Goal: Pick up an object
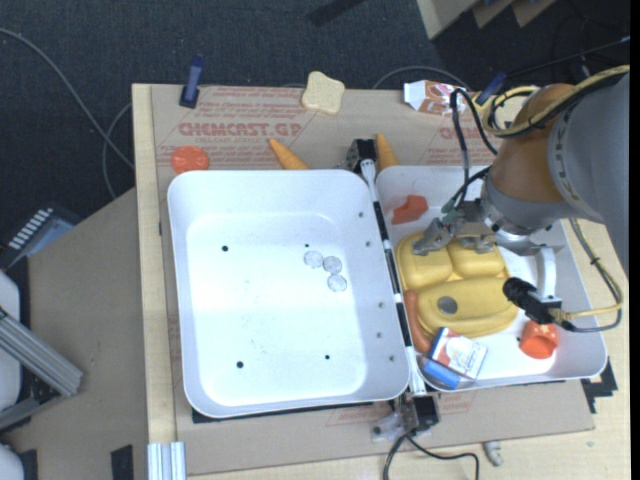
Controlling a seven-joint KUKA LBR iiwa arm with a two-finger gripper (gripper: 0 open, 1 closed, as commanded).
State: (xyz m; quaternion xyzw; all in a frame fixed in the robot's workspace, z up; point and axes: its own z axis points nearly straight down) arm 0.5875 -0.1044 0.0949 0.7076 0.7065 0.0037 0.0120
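In the right bin [585,360], the gripper [452,230] sits low over the yellow plastic toy [462,290], touching its upper edge — can't tell finger opening from here. Tight quarters: orange piece [409,208] by the divider wall, small carton [455,357] at the near rim, orange cap [539,341] right. Left bin [190,268] mostly open floor — three clear discs [326,268].

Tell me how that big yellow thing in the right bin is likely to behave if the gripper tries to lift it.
The yellow object looks like moulded plastic, so probably stiff and light for its size. Its rounded, glossy top may slip between narrow fingers. It fills much of the right bin and sits against the small box, so lifting could nudge that.
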